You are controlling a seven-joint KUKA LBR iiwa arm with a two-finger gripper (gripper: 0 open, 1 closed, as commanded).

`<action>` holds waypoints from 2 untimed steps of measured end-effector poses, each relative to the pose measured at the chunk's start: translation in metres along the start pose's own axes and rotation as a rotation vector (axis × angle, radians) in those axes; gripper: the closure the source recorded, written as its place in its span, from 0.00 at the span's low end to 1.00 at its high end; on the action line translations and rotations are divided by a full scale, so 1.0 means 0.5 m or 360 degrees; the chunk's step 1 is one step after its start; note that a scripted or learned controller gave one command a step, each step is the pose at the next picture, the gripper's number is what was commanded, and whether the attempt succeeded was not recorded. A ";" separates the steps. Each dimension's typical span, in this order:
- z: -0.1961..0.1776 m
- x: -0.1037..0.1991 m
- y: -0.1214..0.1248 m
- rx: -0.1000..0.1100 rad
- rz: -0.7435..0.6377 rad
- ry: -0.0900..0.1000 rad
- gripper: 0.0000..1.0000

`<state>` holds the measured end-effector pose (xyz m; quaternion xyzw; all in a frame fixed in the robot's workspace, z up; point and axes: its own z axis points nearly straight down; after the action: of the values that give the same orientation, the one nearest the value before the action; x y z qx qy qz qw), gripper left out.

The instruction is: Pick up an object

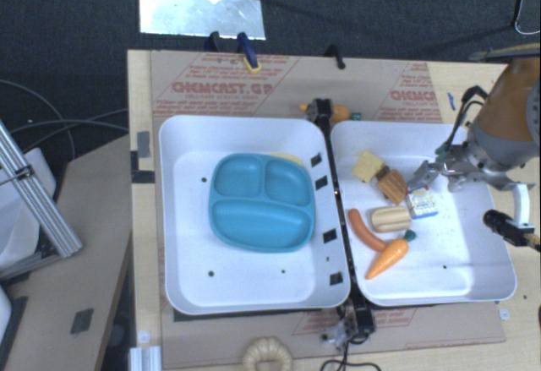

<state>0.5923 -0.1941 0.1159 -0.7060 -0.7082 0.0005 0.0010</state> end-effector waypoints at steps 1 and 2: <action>0.036 -0.002 0.004 -0.0012 0.0002 -0.0004 0.00; 0.018 -0.002 0.004 -0.0012 0.0000 -0.0004 1.00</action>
<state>0.5945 -0.1950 0.1068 -0.7060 -0.7082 -0.0013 -0.0026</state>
